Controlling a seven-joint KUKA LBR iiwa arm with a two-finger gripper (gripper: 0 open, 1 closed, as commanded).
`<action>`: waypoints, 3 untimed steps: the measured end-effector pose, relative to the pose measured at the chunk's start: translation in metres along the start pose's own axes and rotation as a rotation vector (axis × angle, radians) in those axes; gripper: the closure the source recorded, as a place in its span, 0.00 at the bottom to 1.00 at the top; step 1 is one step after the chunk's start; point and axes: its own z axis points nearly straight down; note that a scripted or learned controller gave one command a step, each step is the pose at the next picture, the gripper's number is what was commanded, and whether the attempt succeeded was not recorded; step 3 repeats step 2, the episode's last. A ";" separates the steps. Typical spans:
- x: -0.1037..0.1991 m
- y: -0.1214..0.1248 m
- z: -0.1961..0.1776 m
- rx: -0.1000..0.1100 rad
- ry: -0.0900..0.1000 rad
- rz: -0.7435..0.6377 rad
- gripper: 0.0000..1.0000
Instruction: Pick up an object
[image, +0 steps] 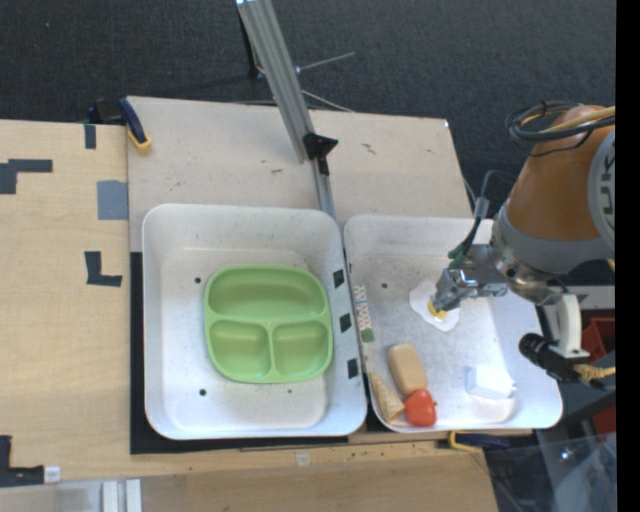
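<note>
My gripper (447, 299) hangs low over the middle of the right bin (400, 240), right above a flat white piece with a yellow centre, like a fried egg (432, 304). The gripper body hides part of it. Nearer the front of that bin lie a tan bread-like block (406, 367), a red tomato-like ball (421, 408) and an orange wedge (388, 400). A pale white object (490, 382) rests at the front right. The left bin (165, 300) holds a green divided plate (268, 322).
The grey and orange arm (560, 200) reaches in from the right above the right bin's far side. A slanted metal rail (290, 95) crosses the bench behind the bins. A blue and yellow clamp (133, 122) sits at the back left corner.
</note>
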 end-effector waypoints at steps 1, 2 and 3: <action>0.053 -0.004 -0.006 0.000 0.001 -0.001 1.00; 0.106 -0.015 -0.007 0.001 0.000 -0.001 1.00; 0.106 -0.015 -0.007 0.001 0.000 -0.001 1.00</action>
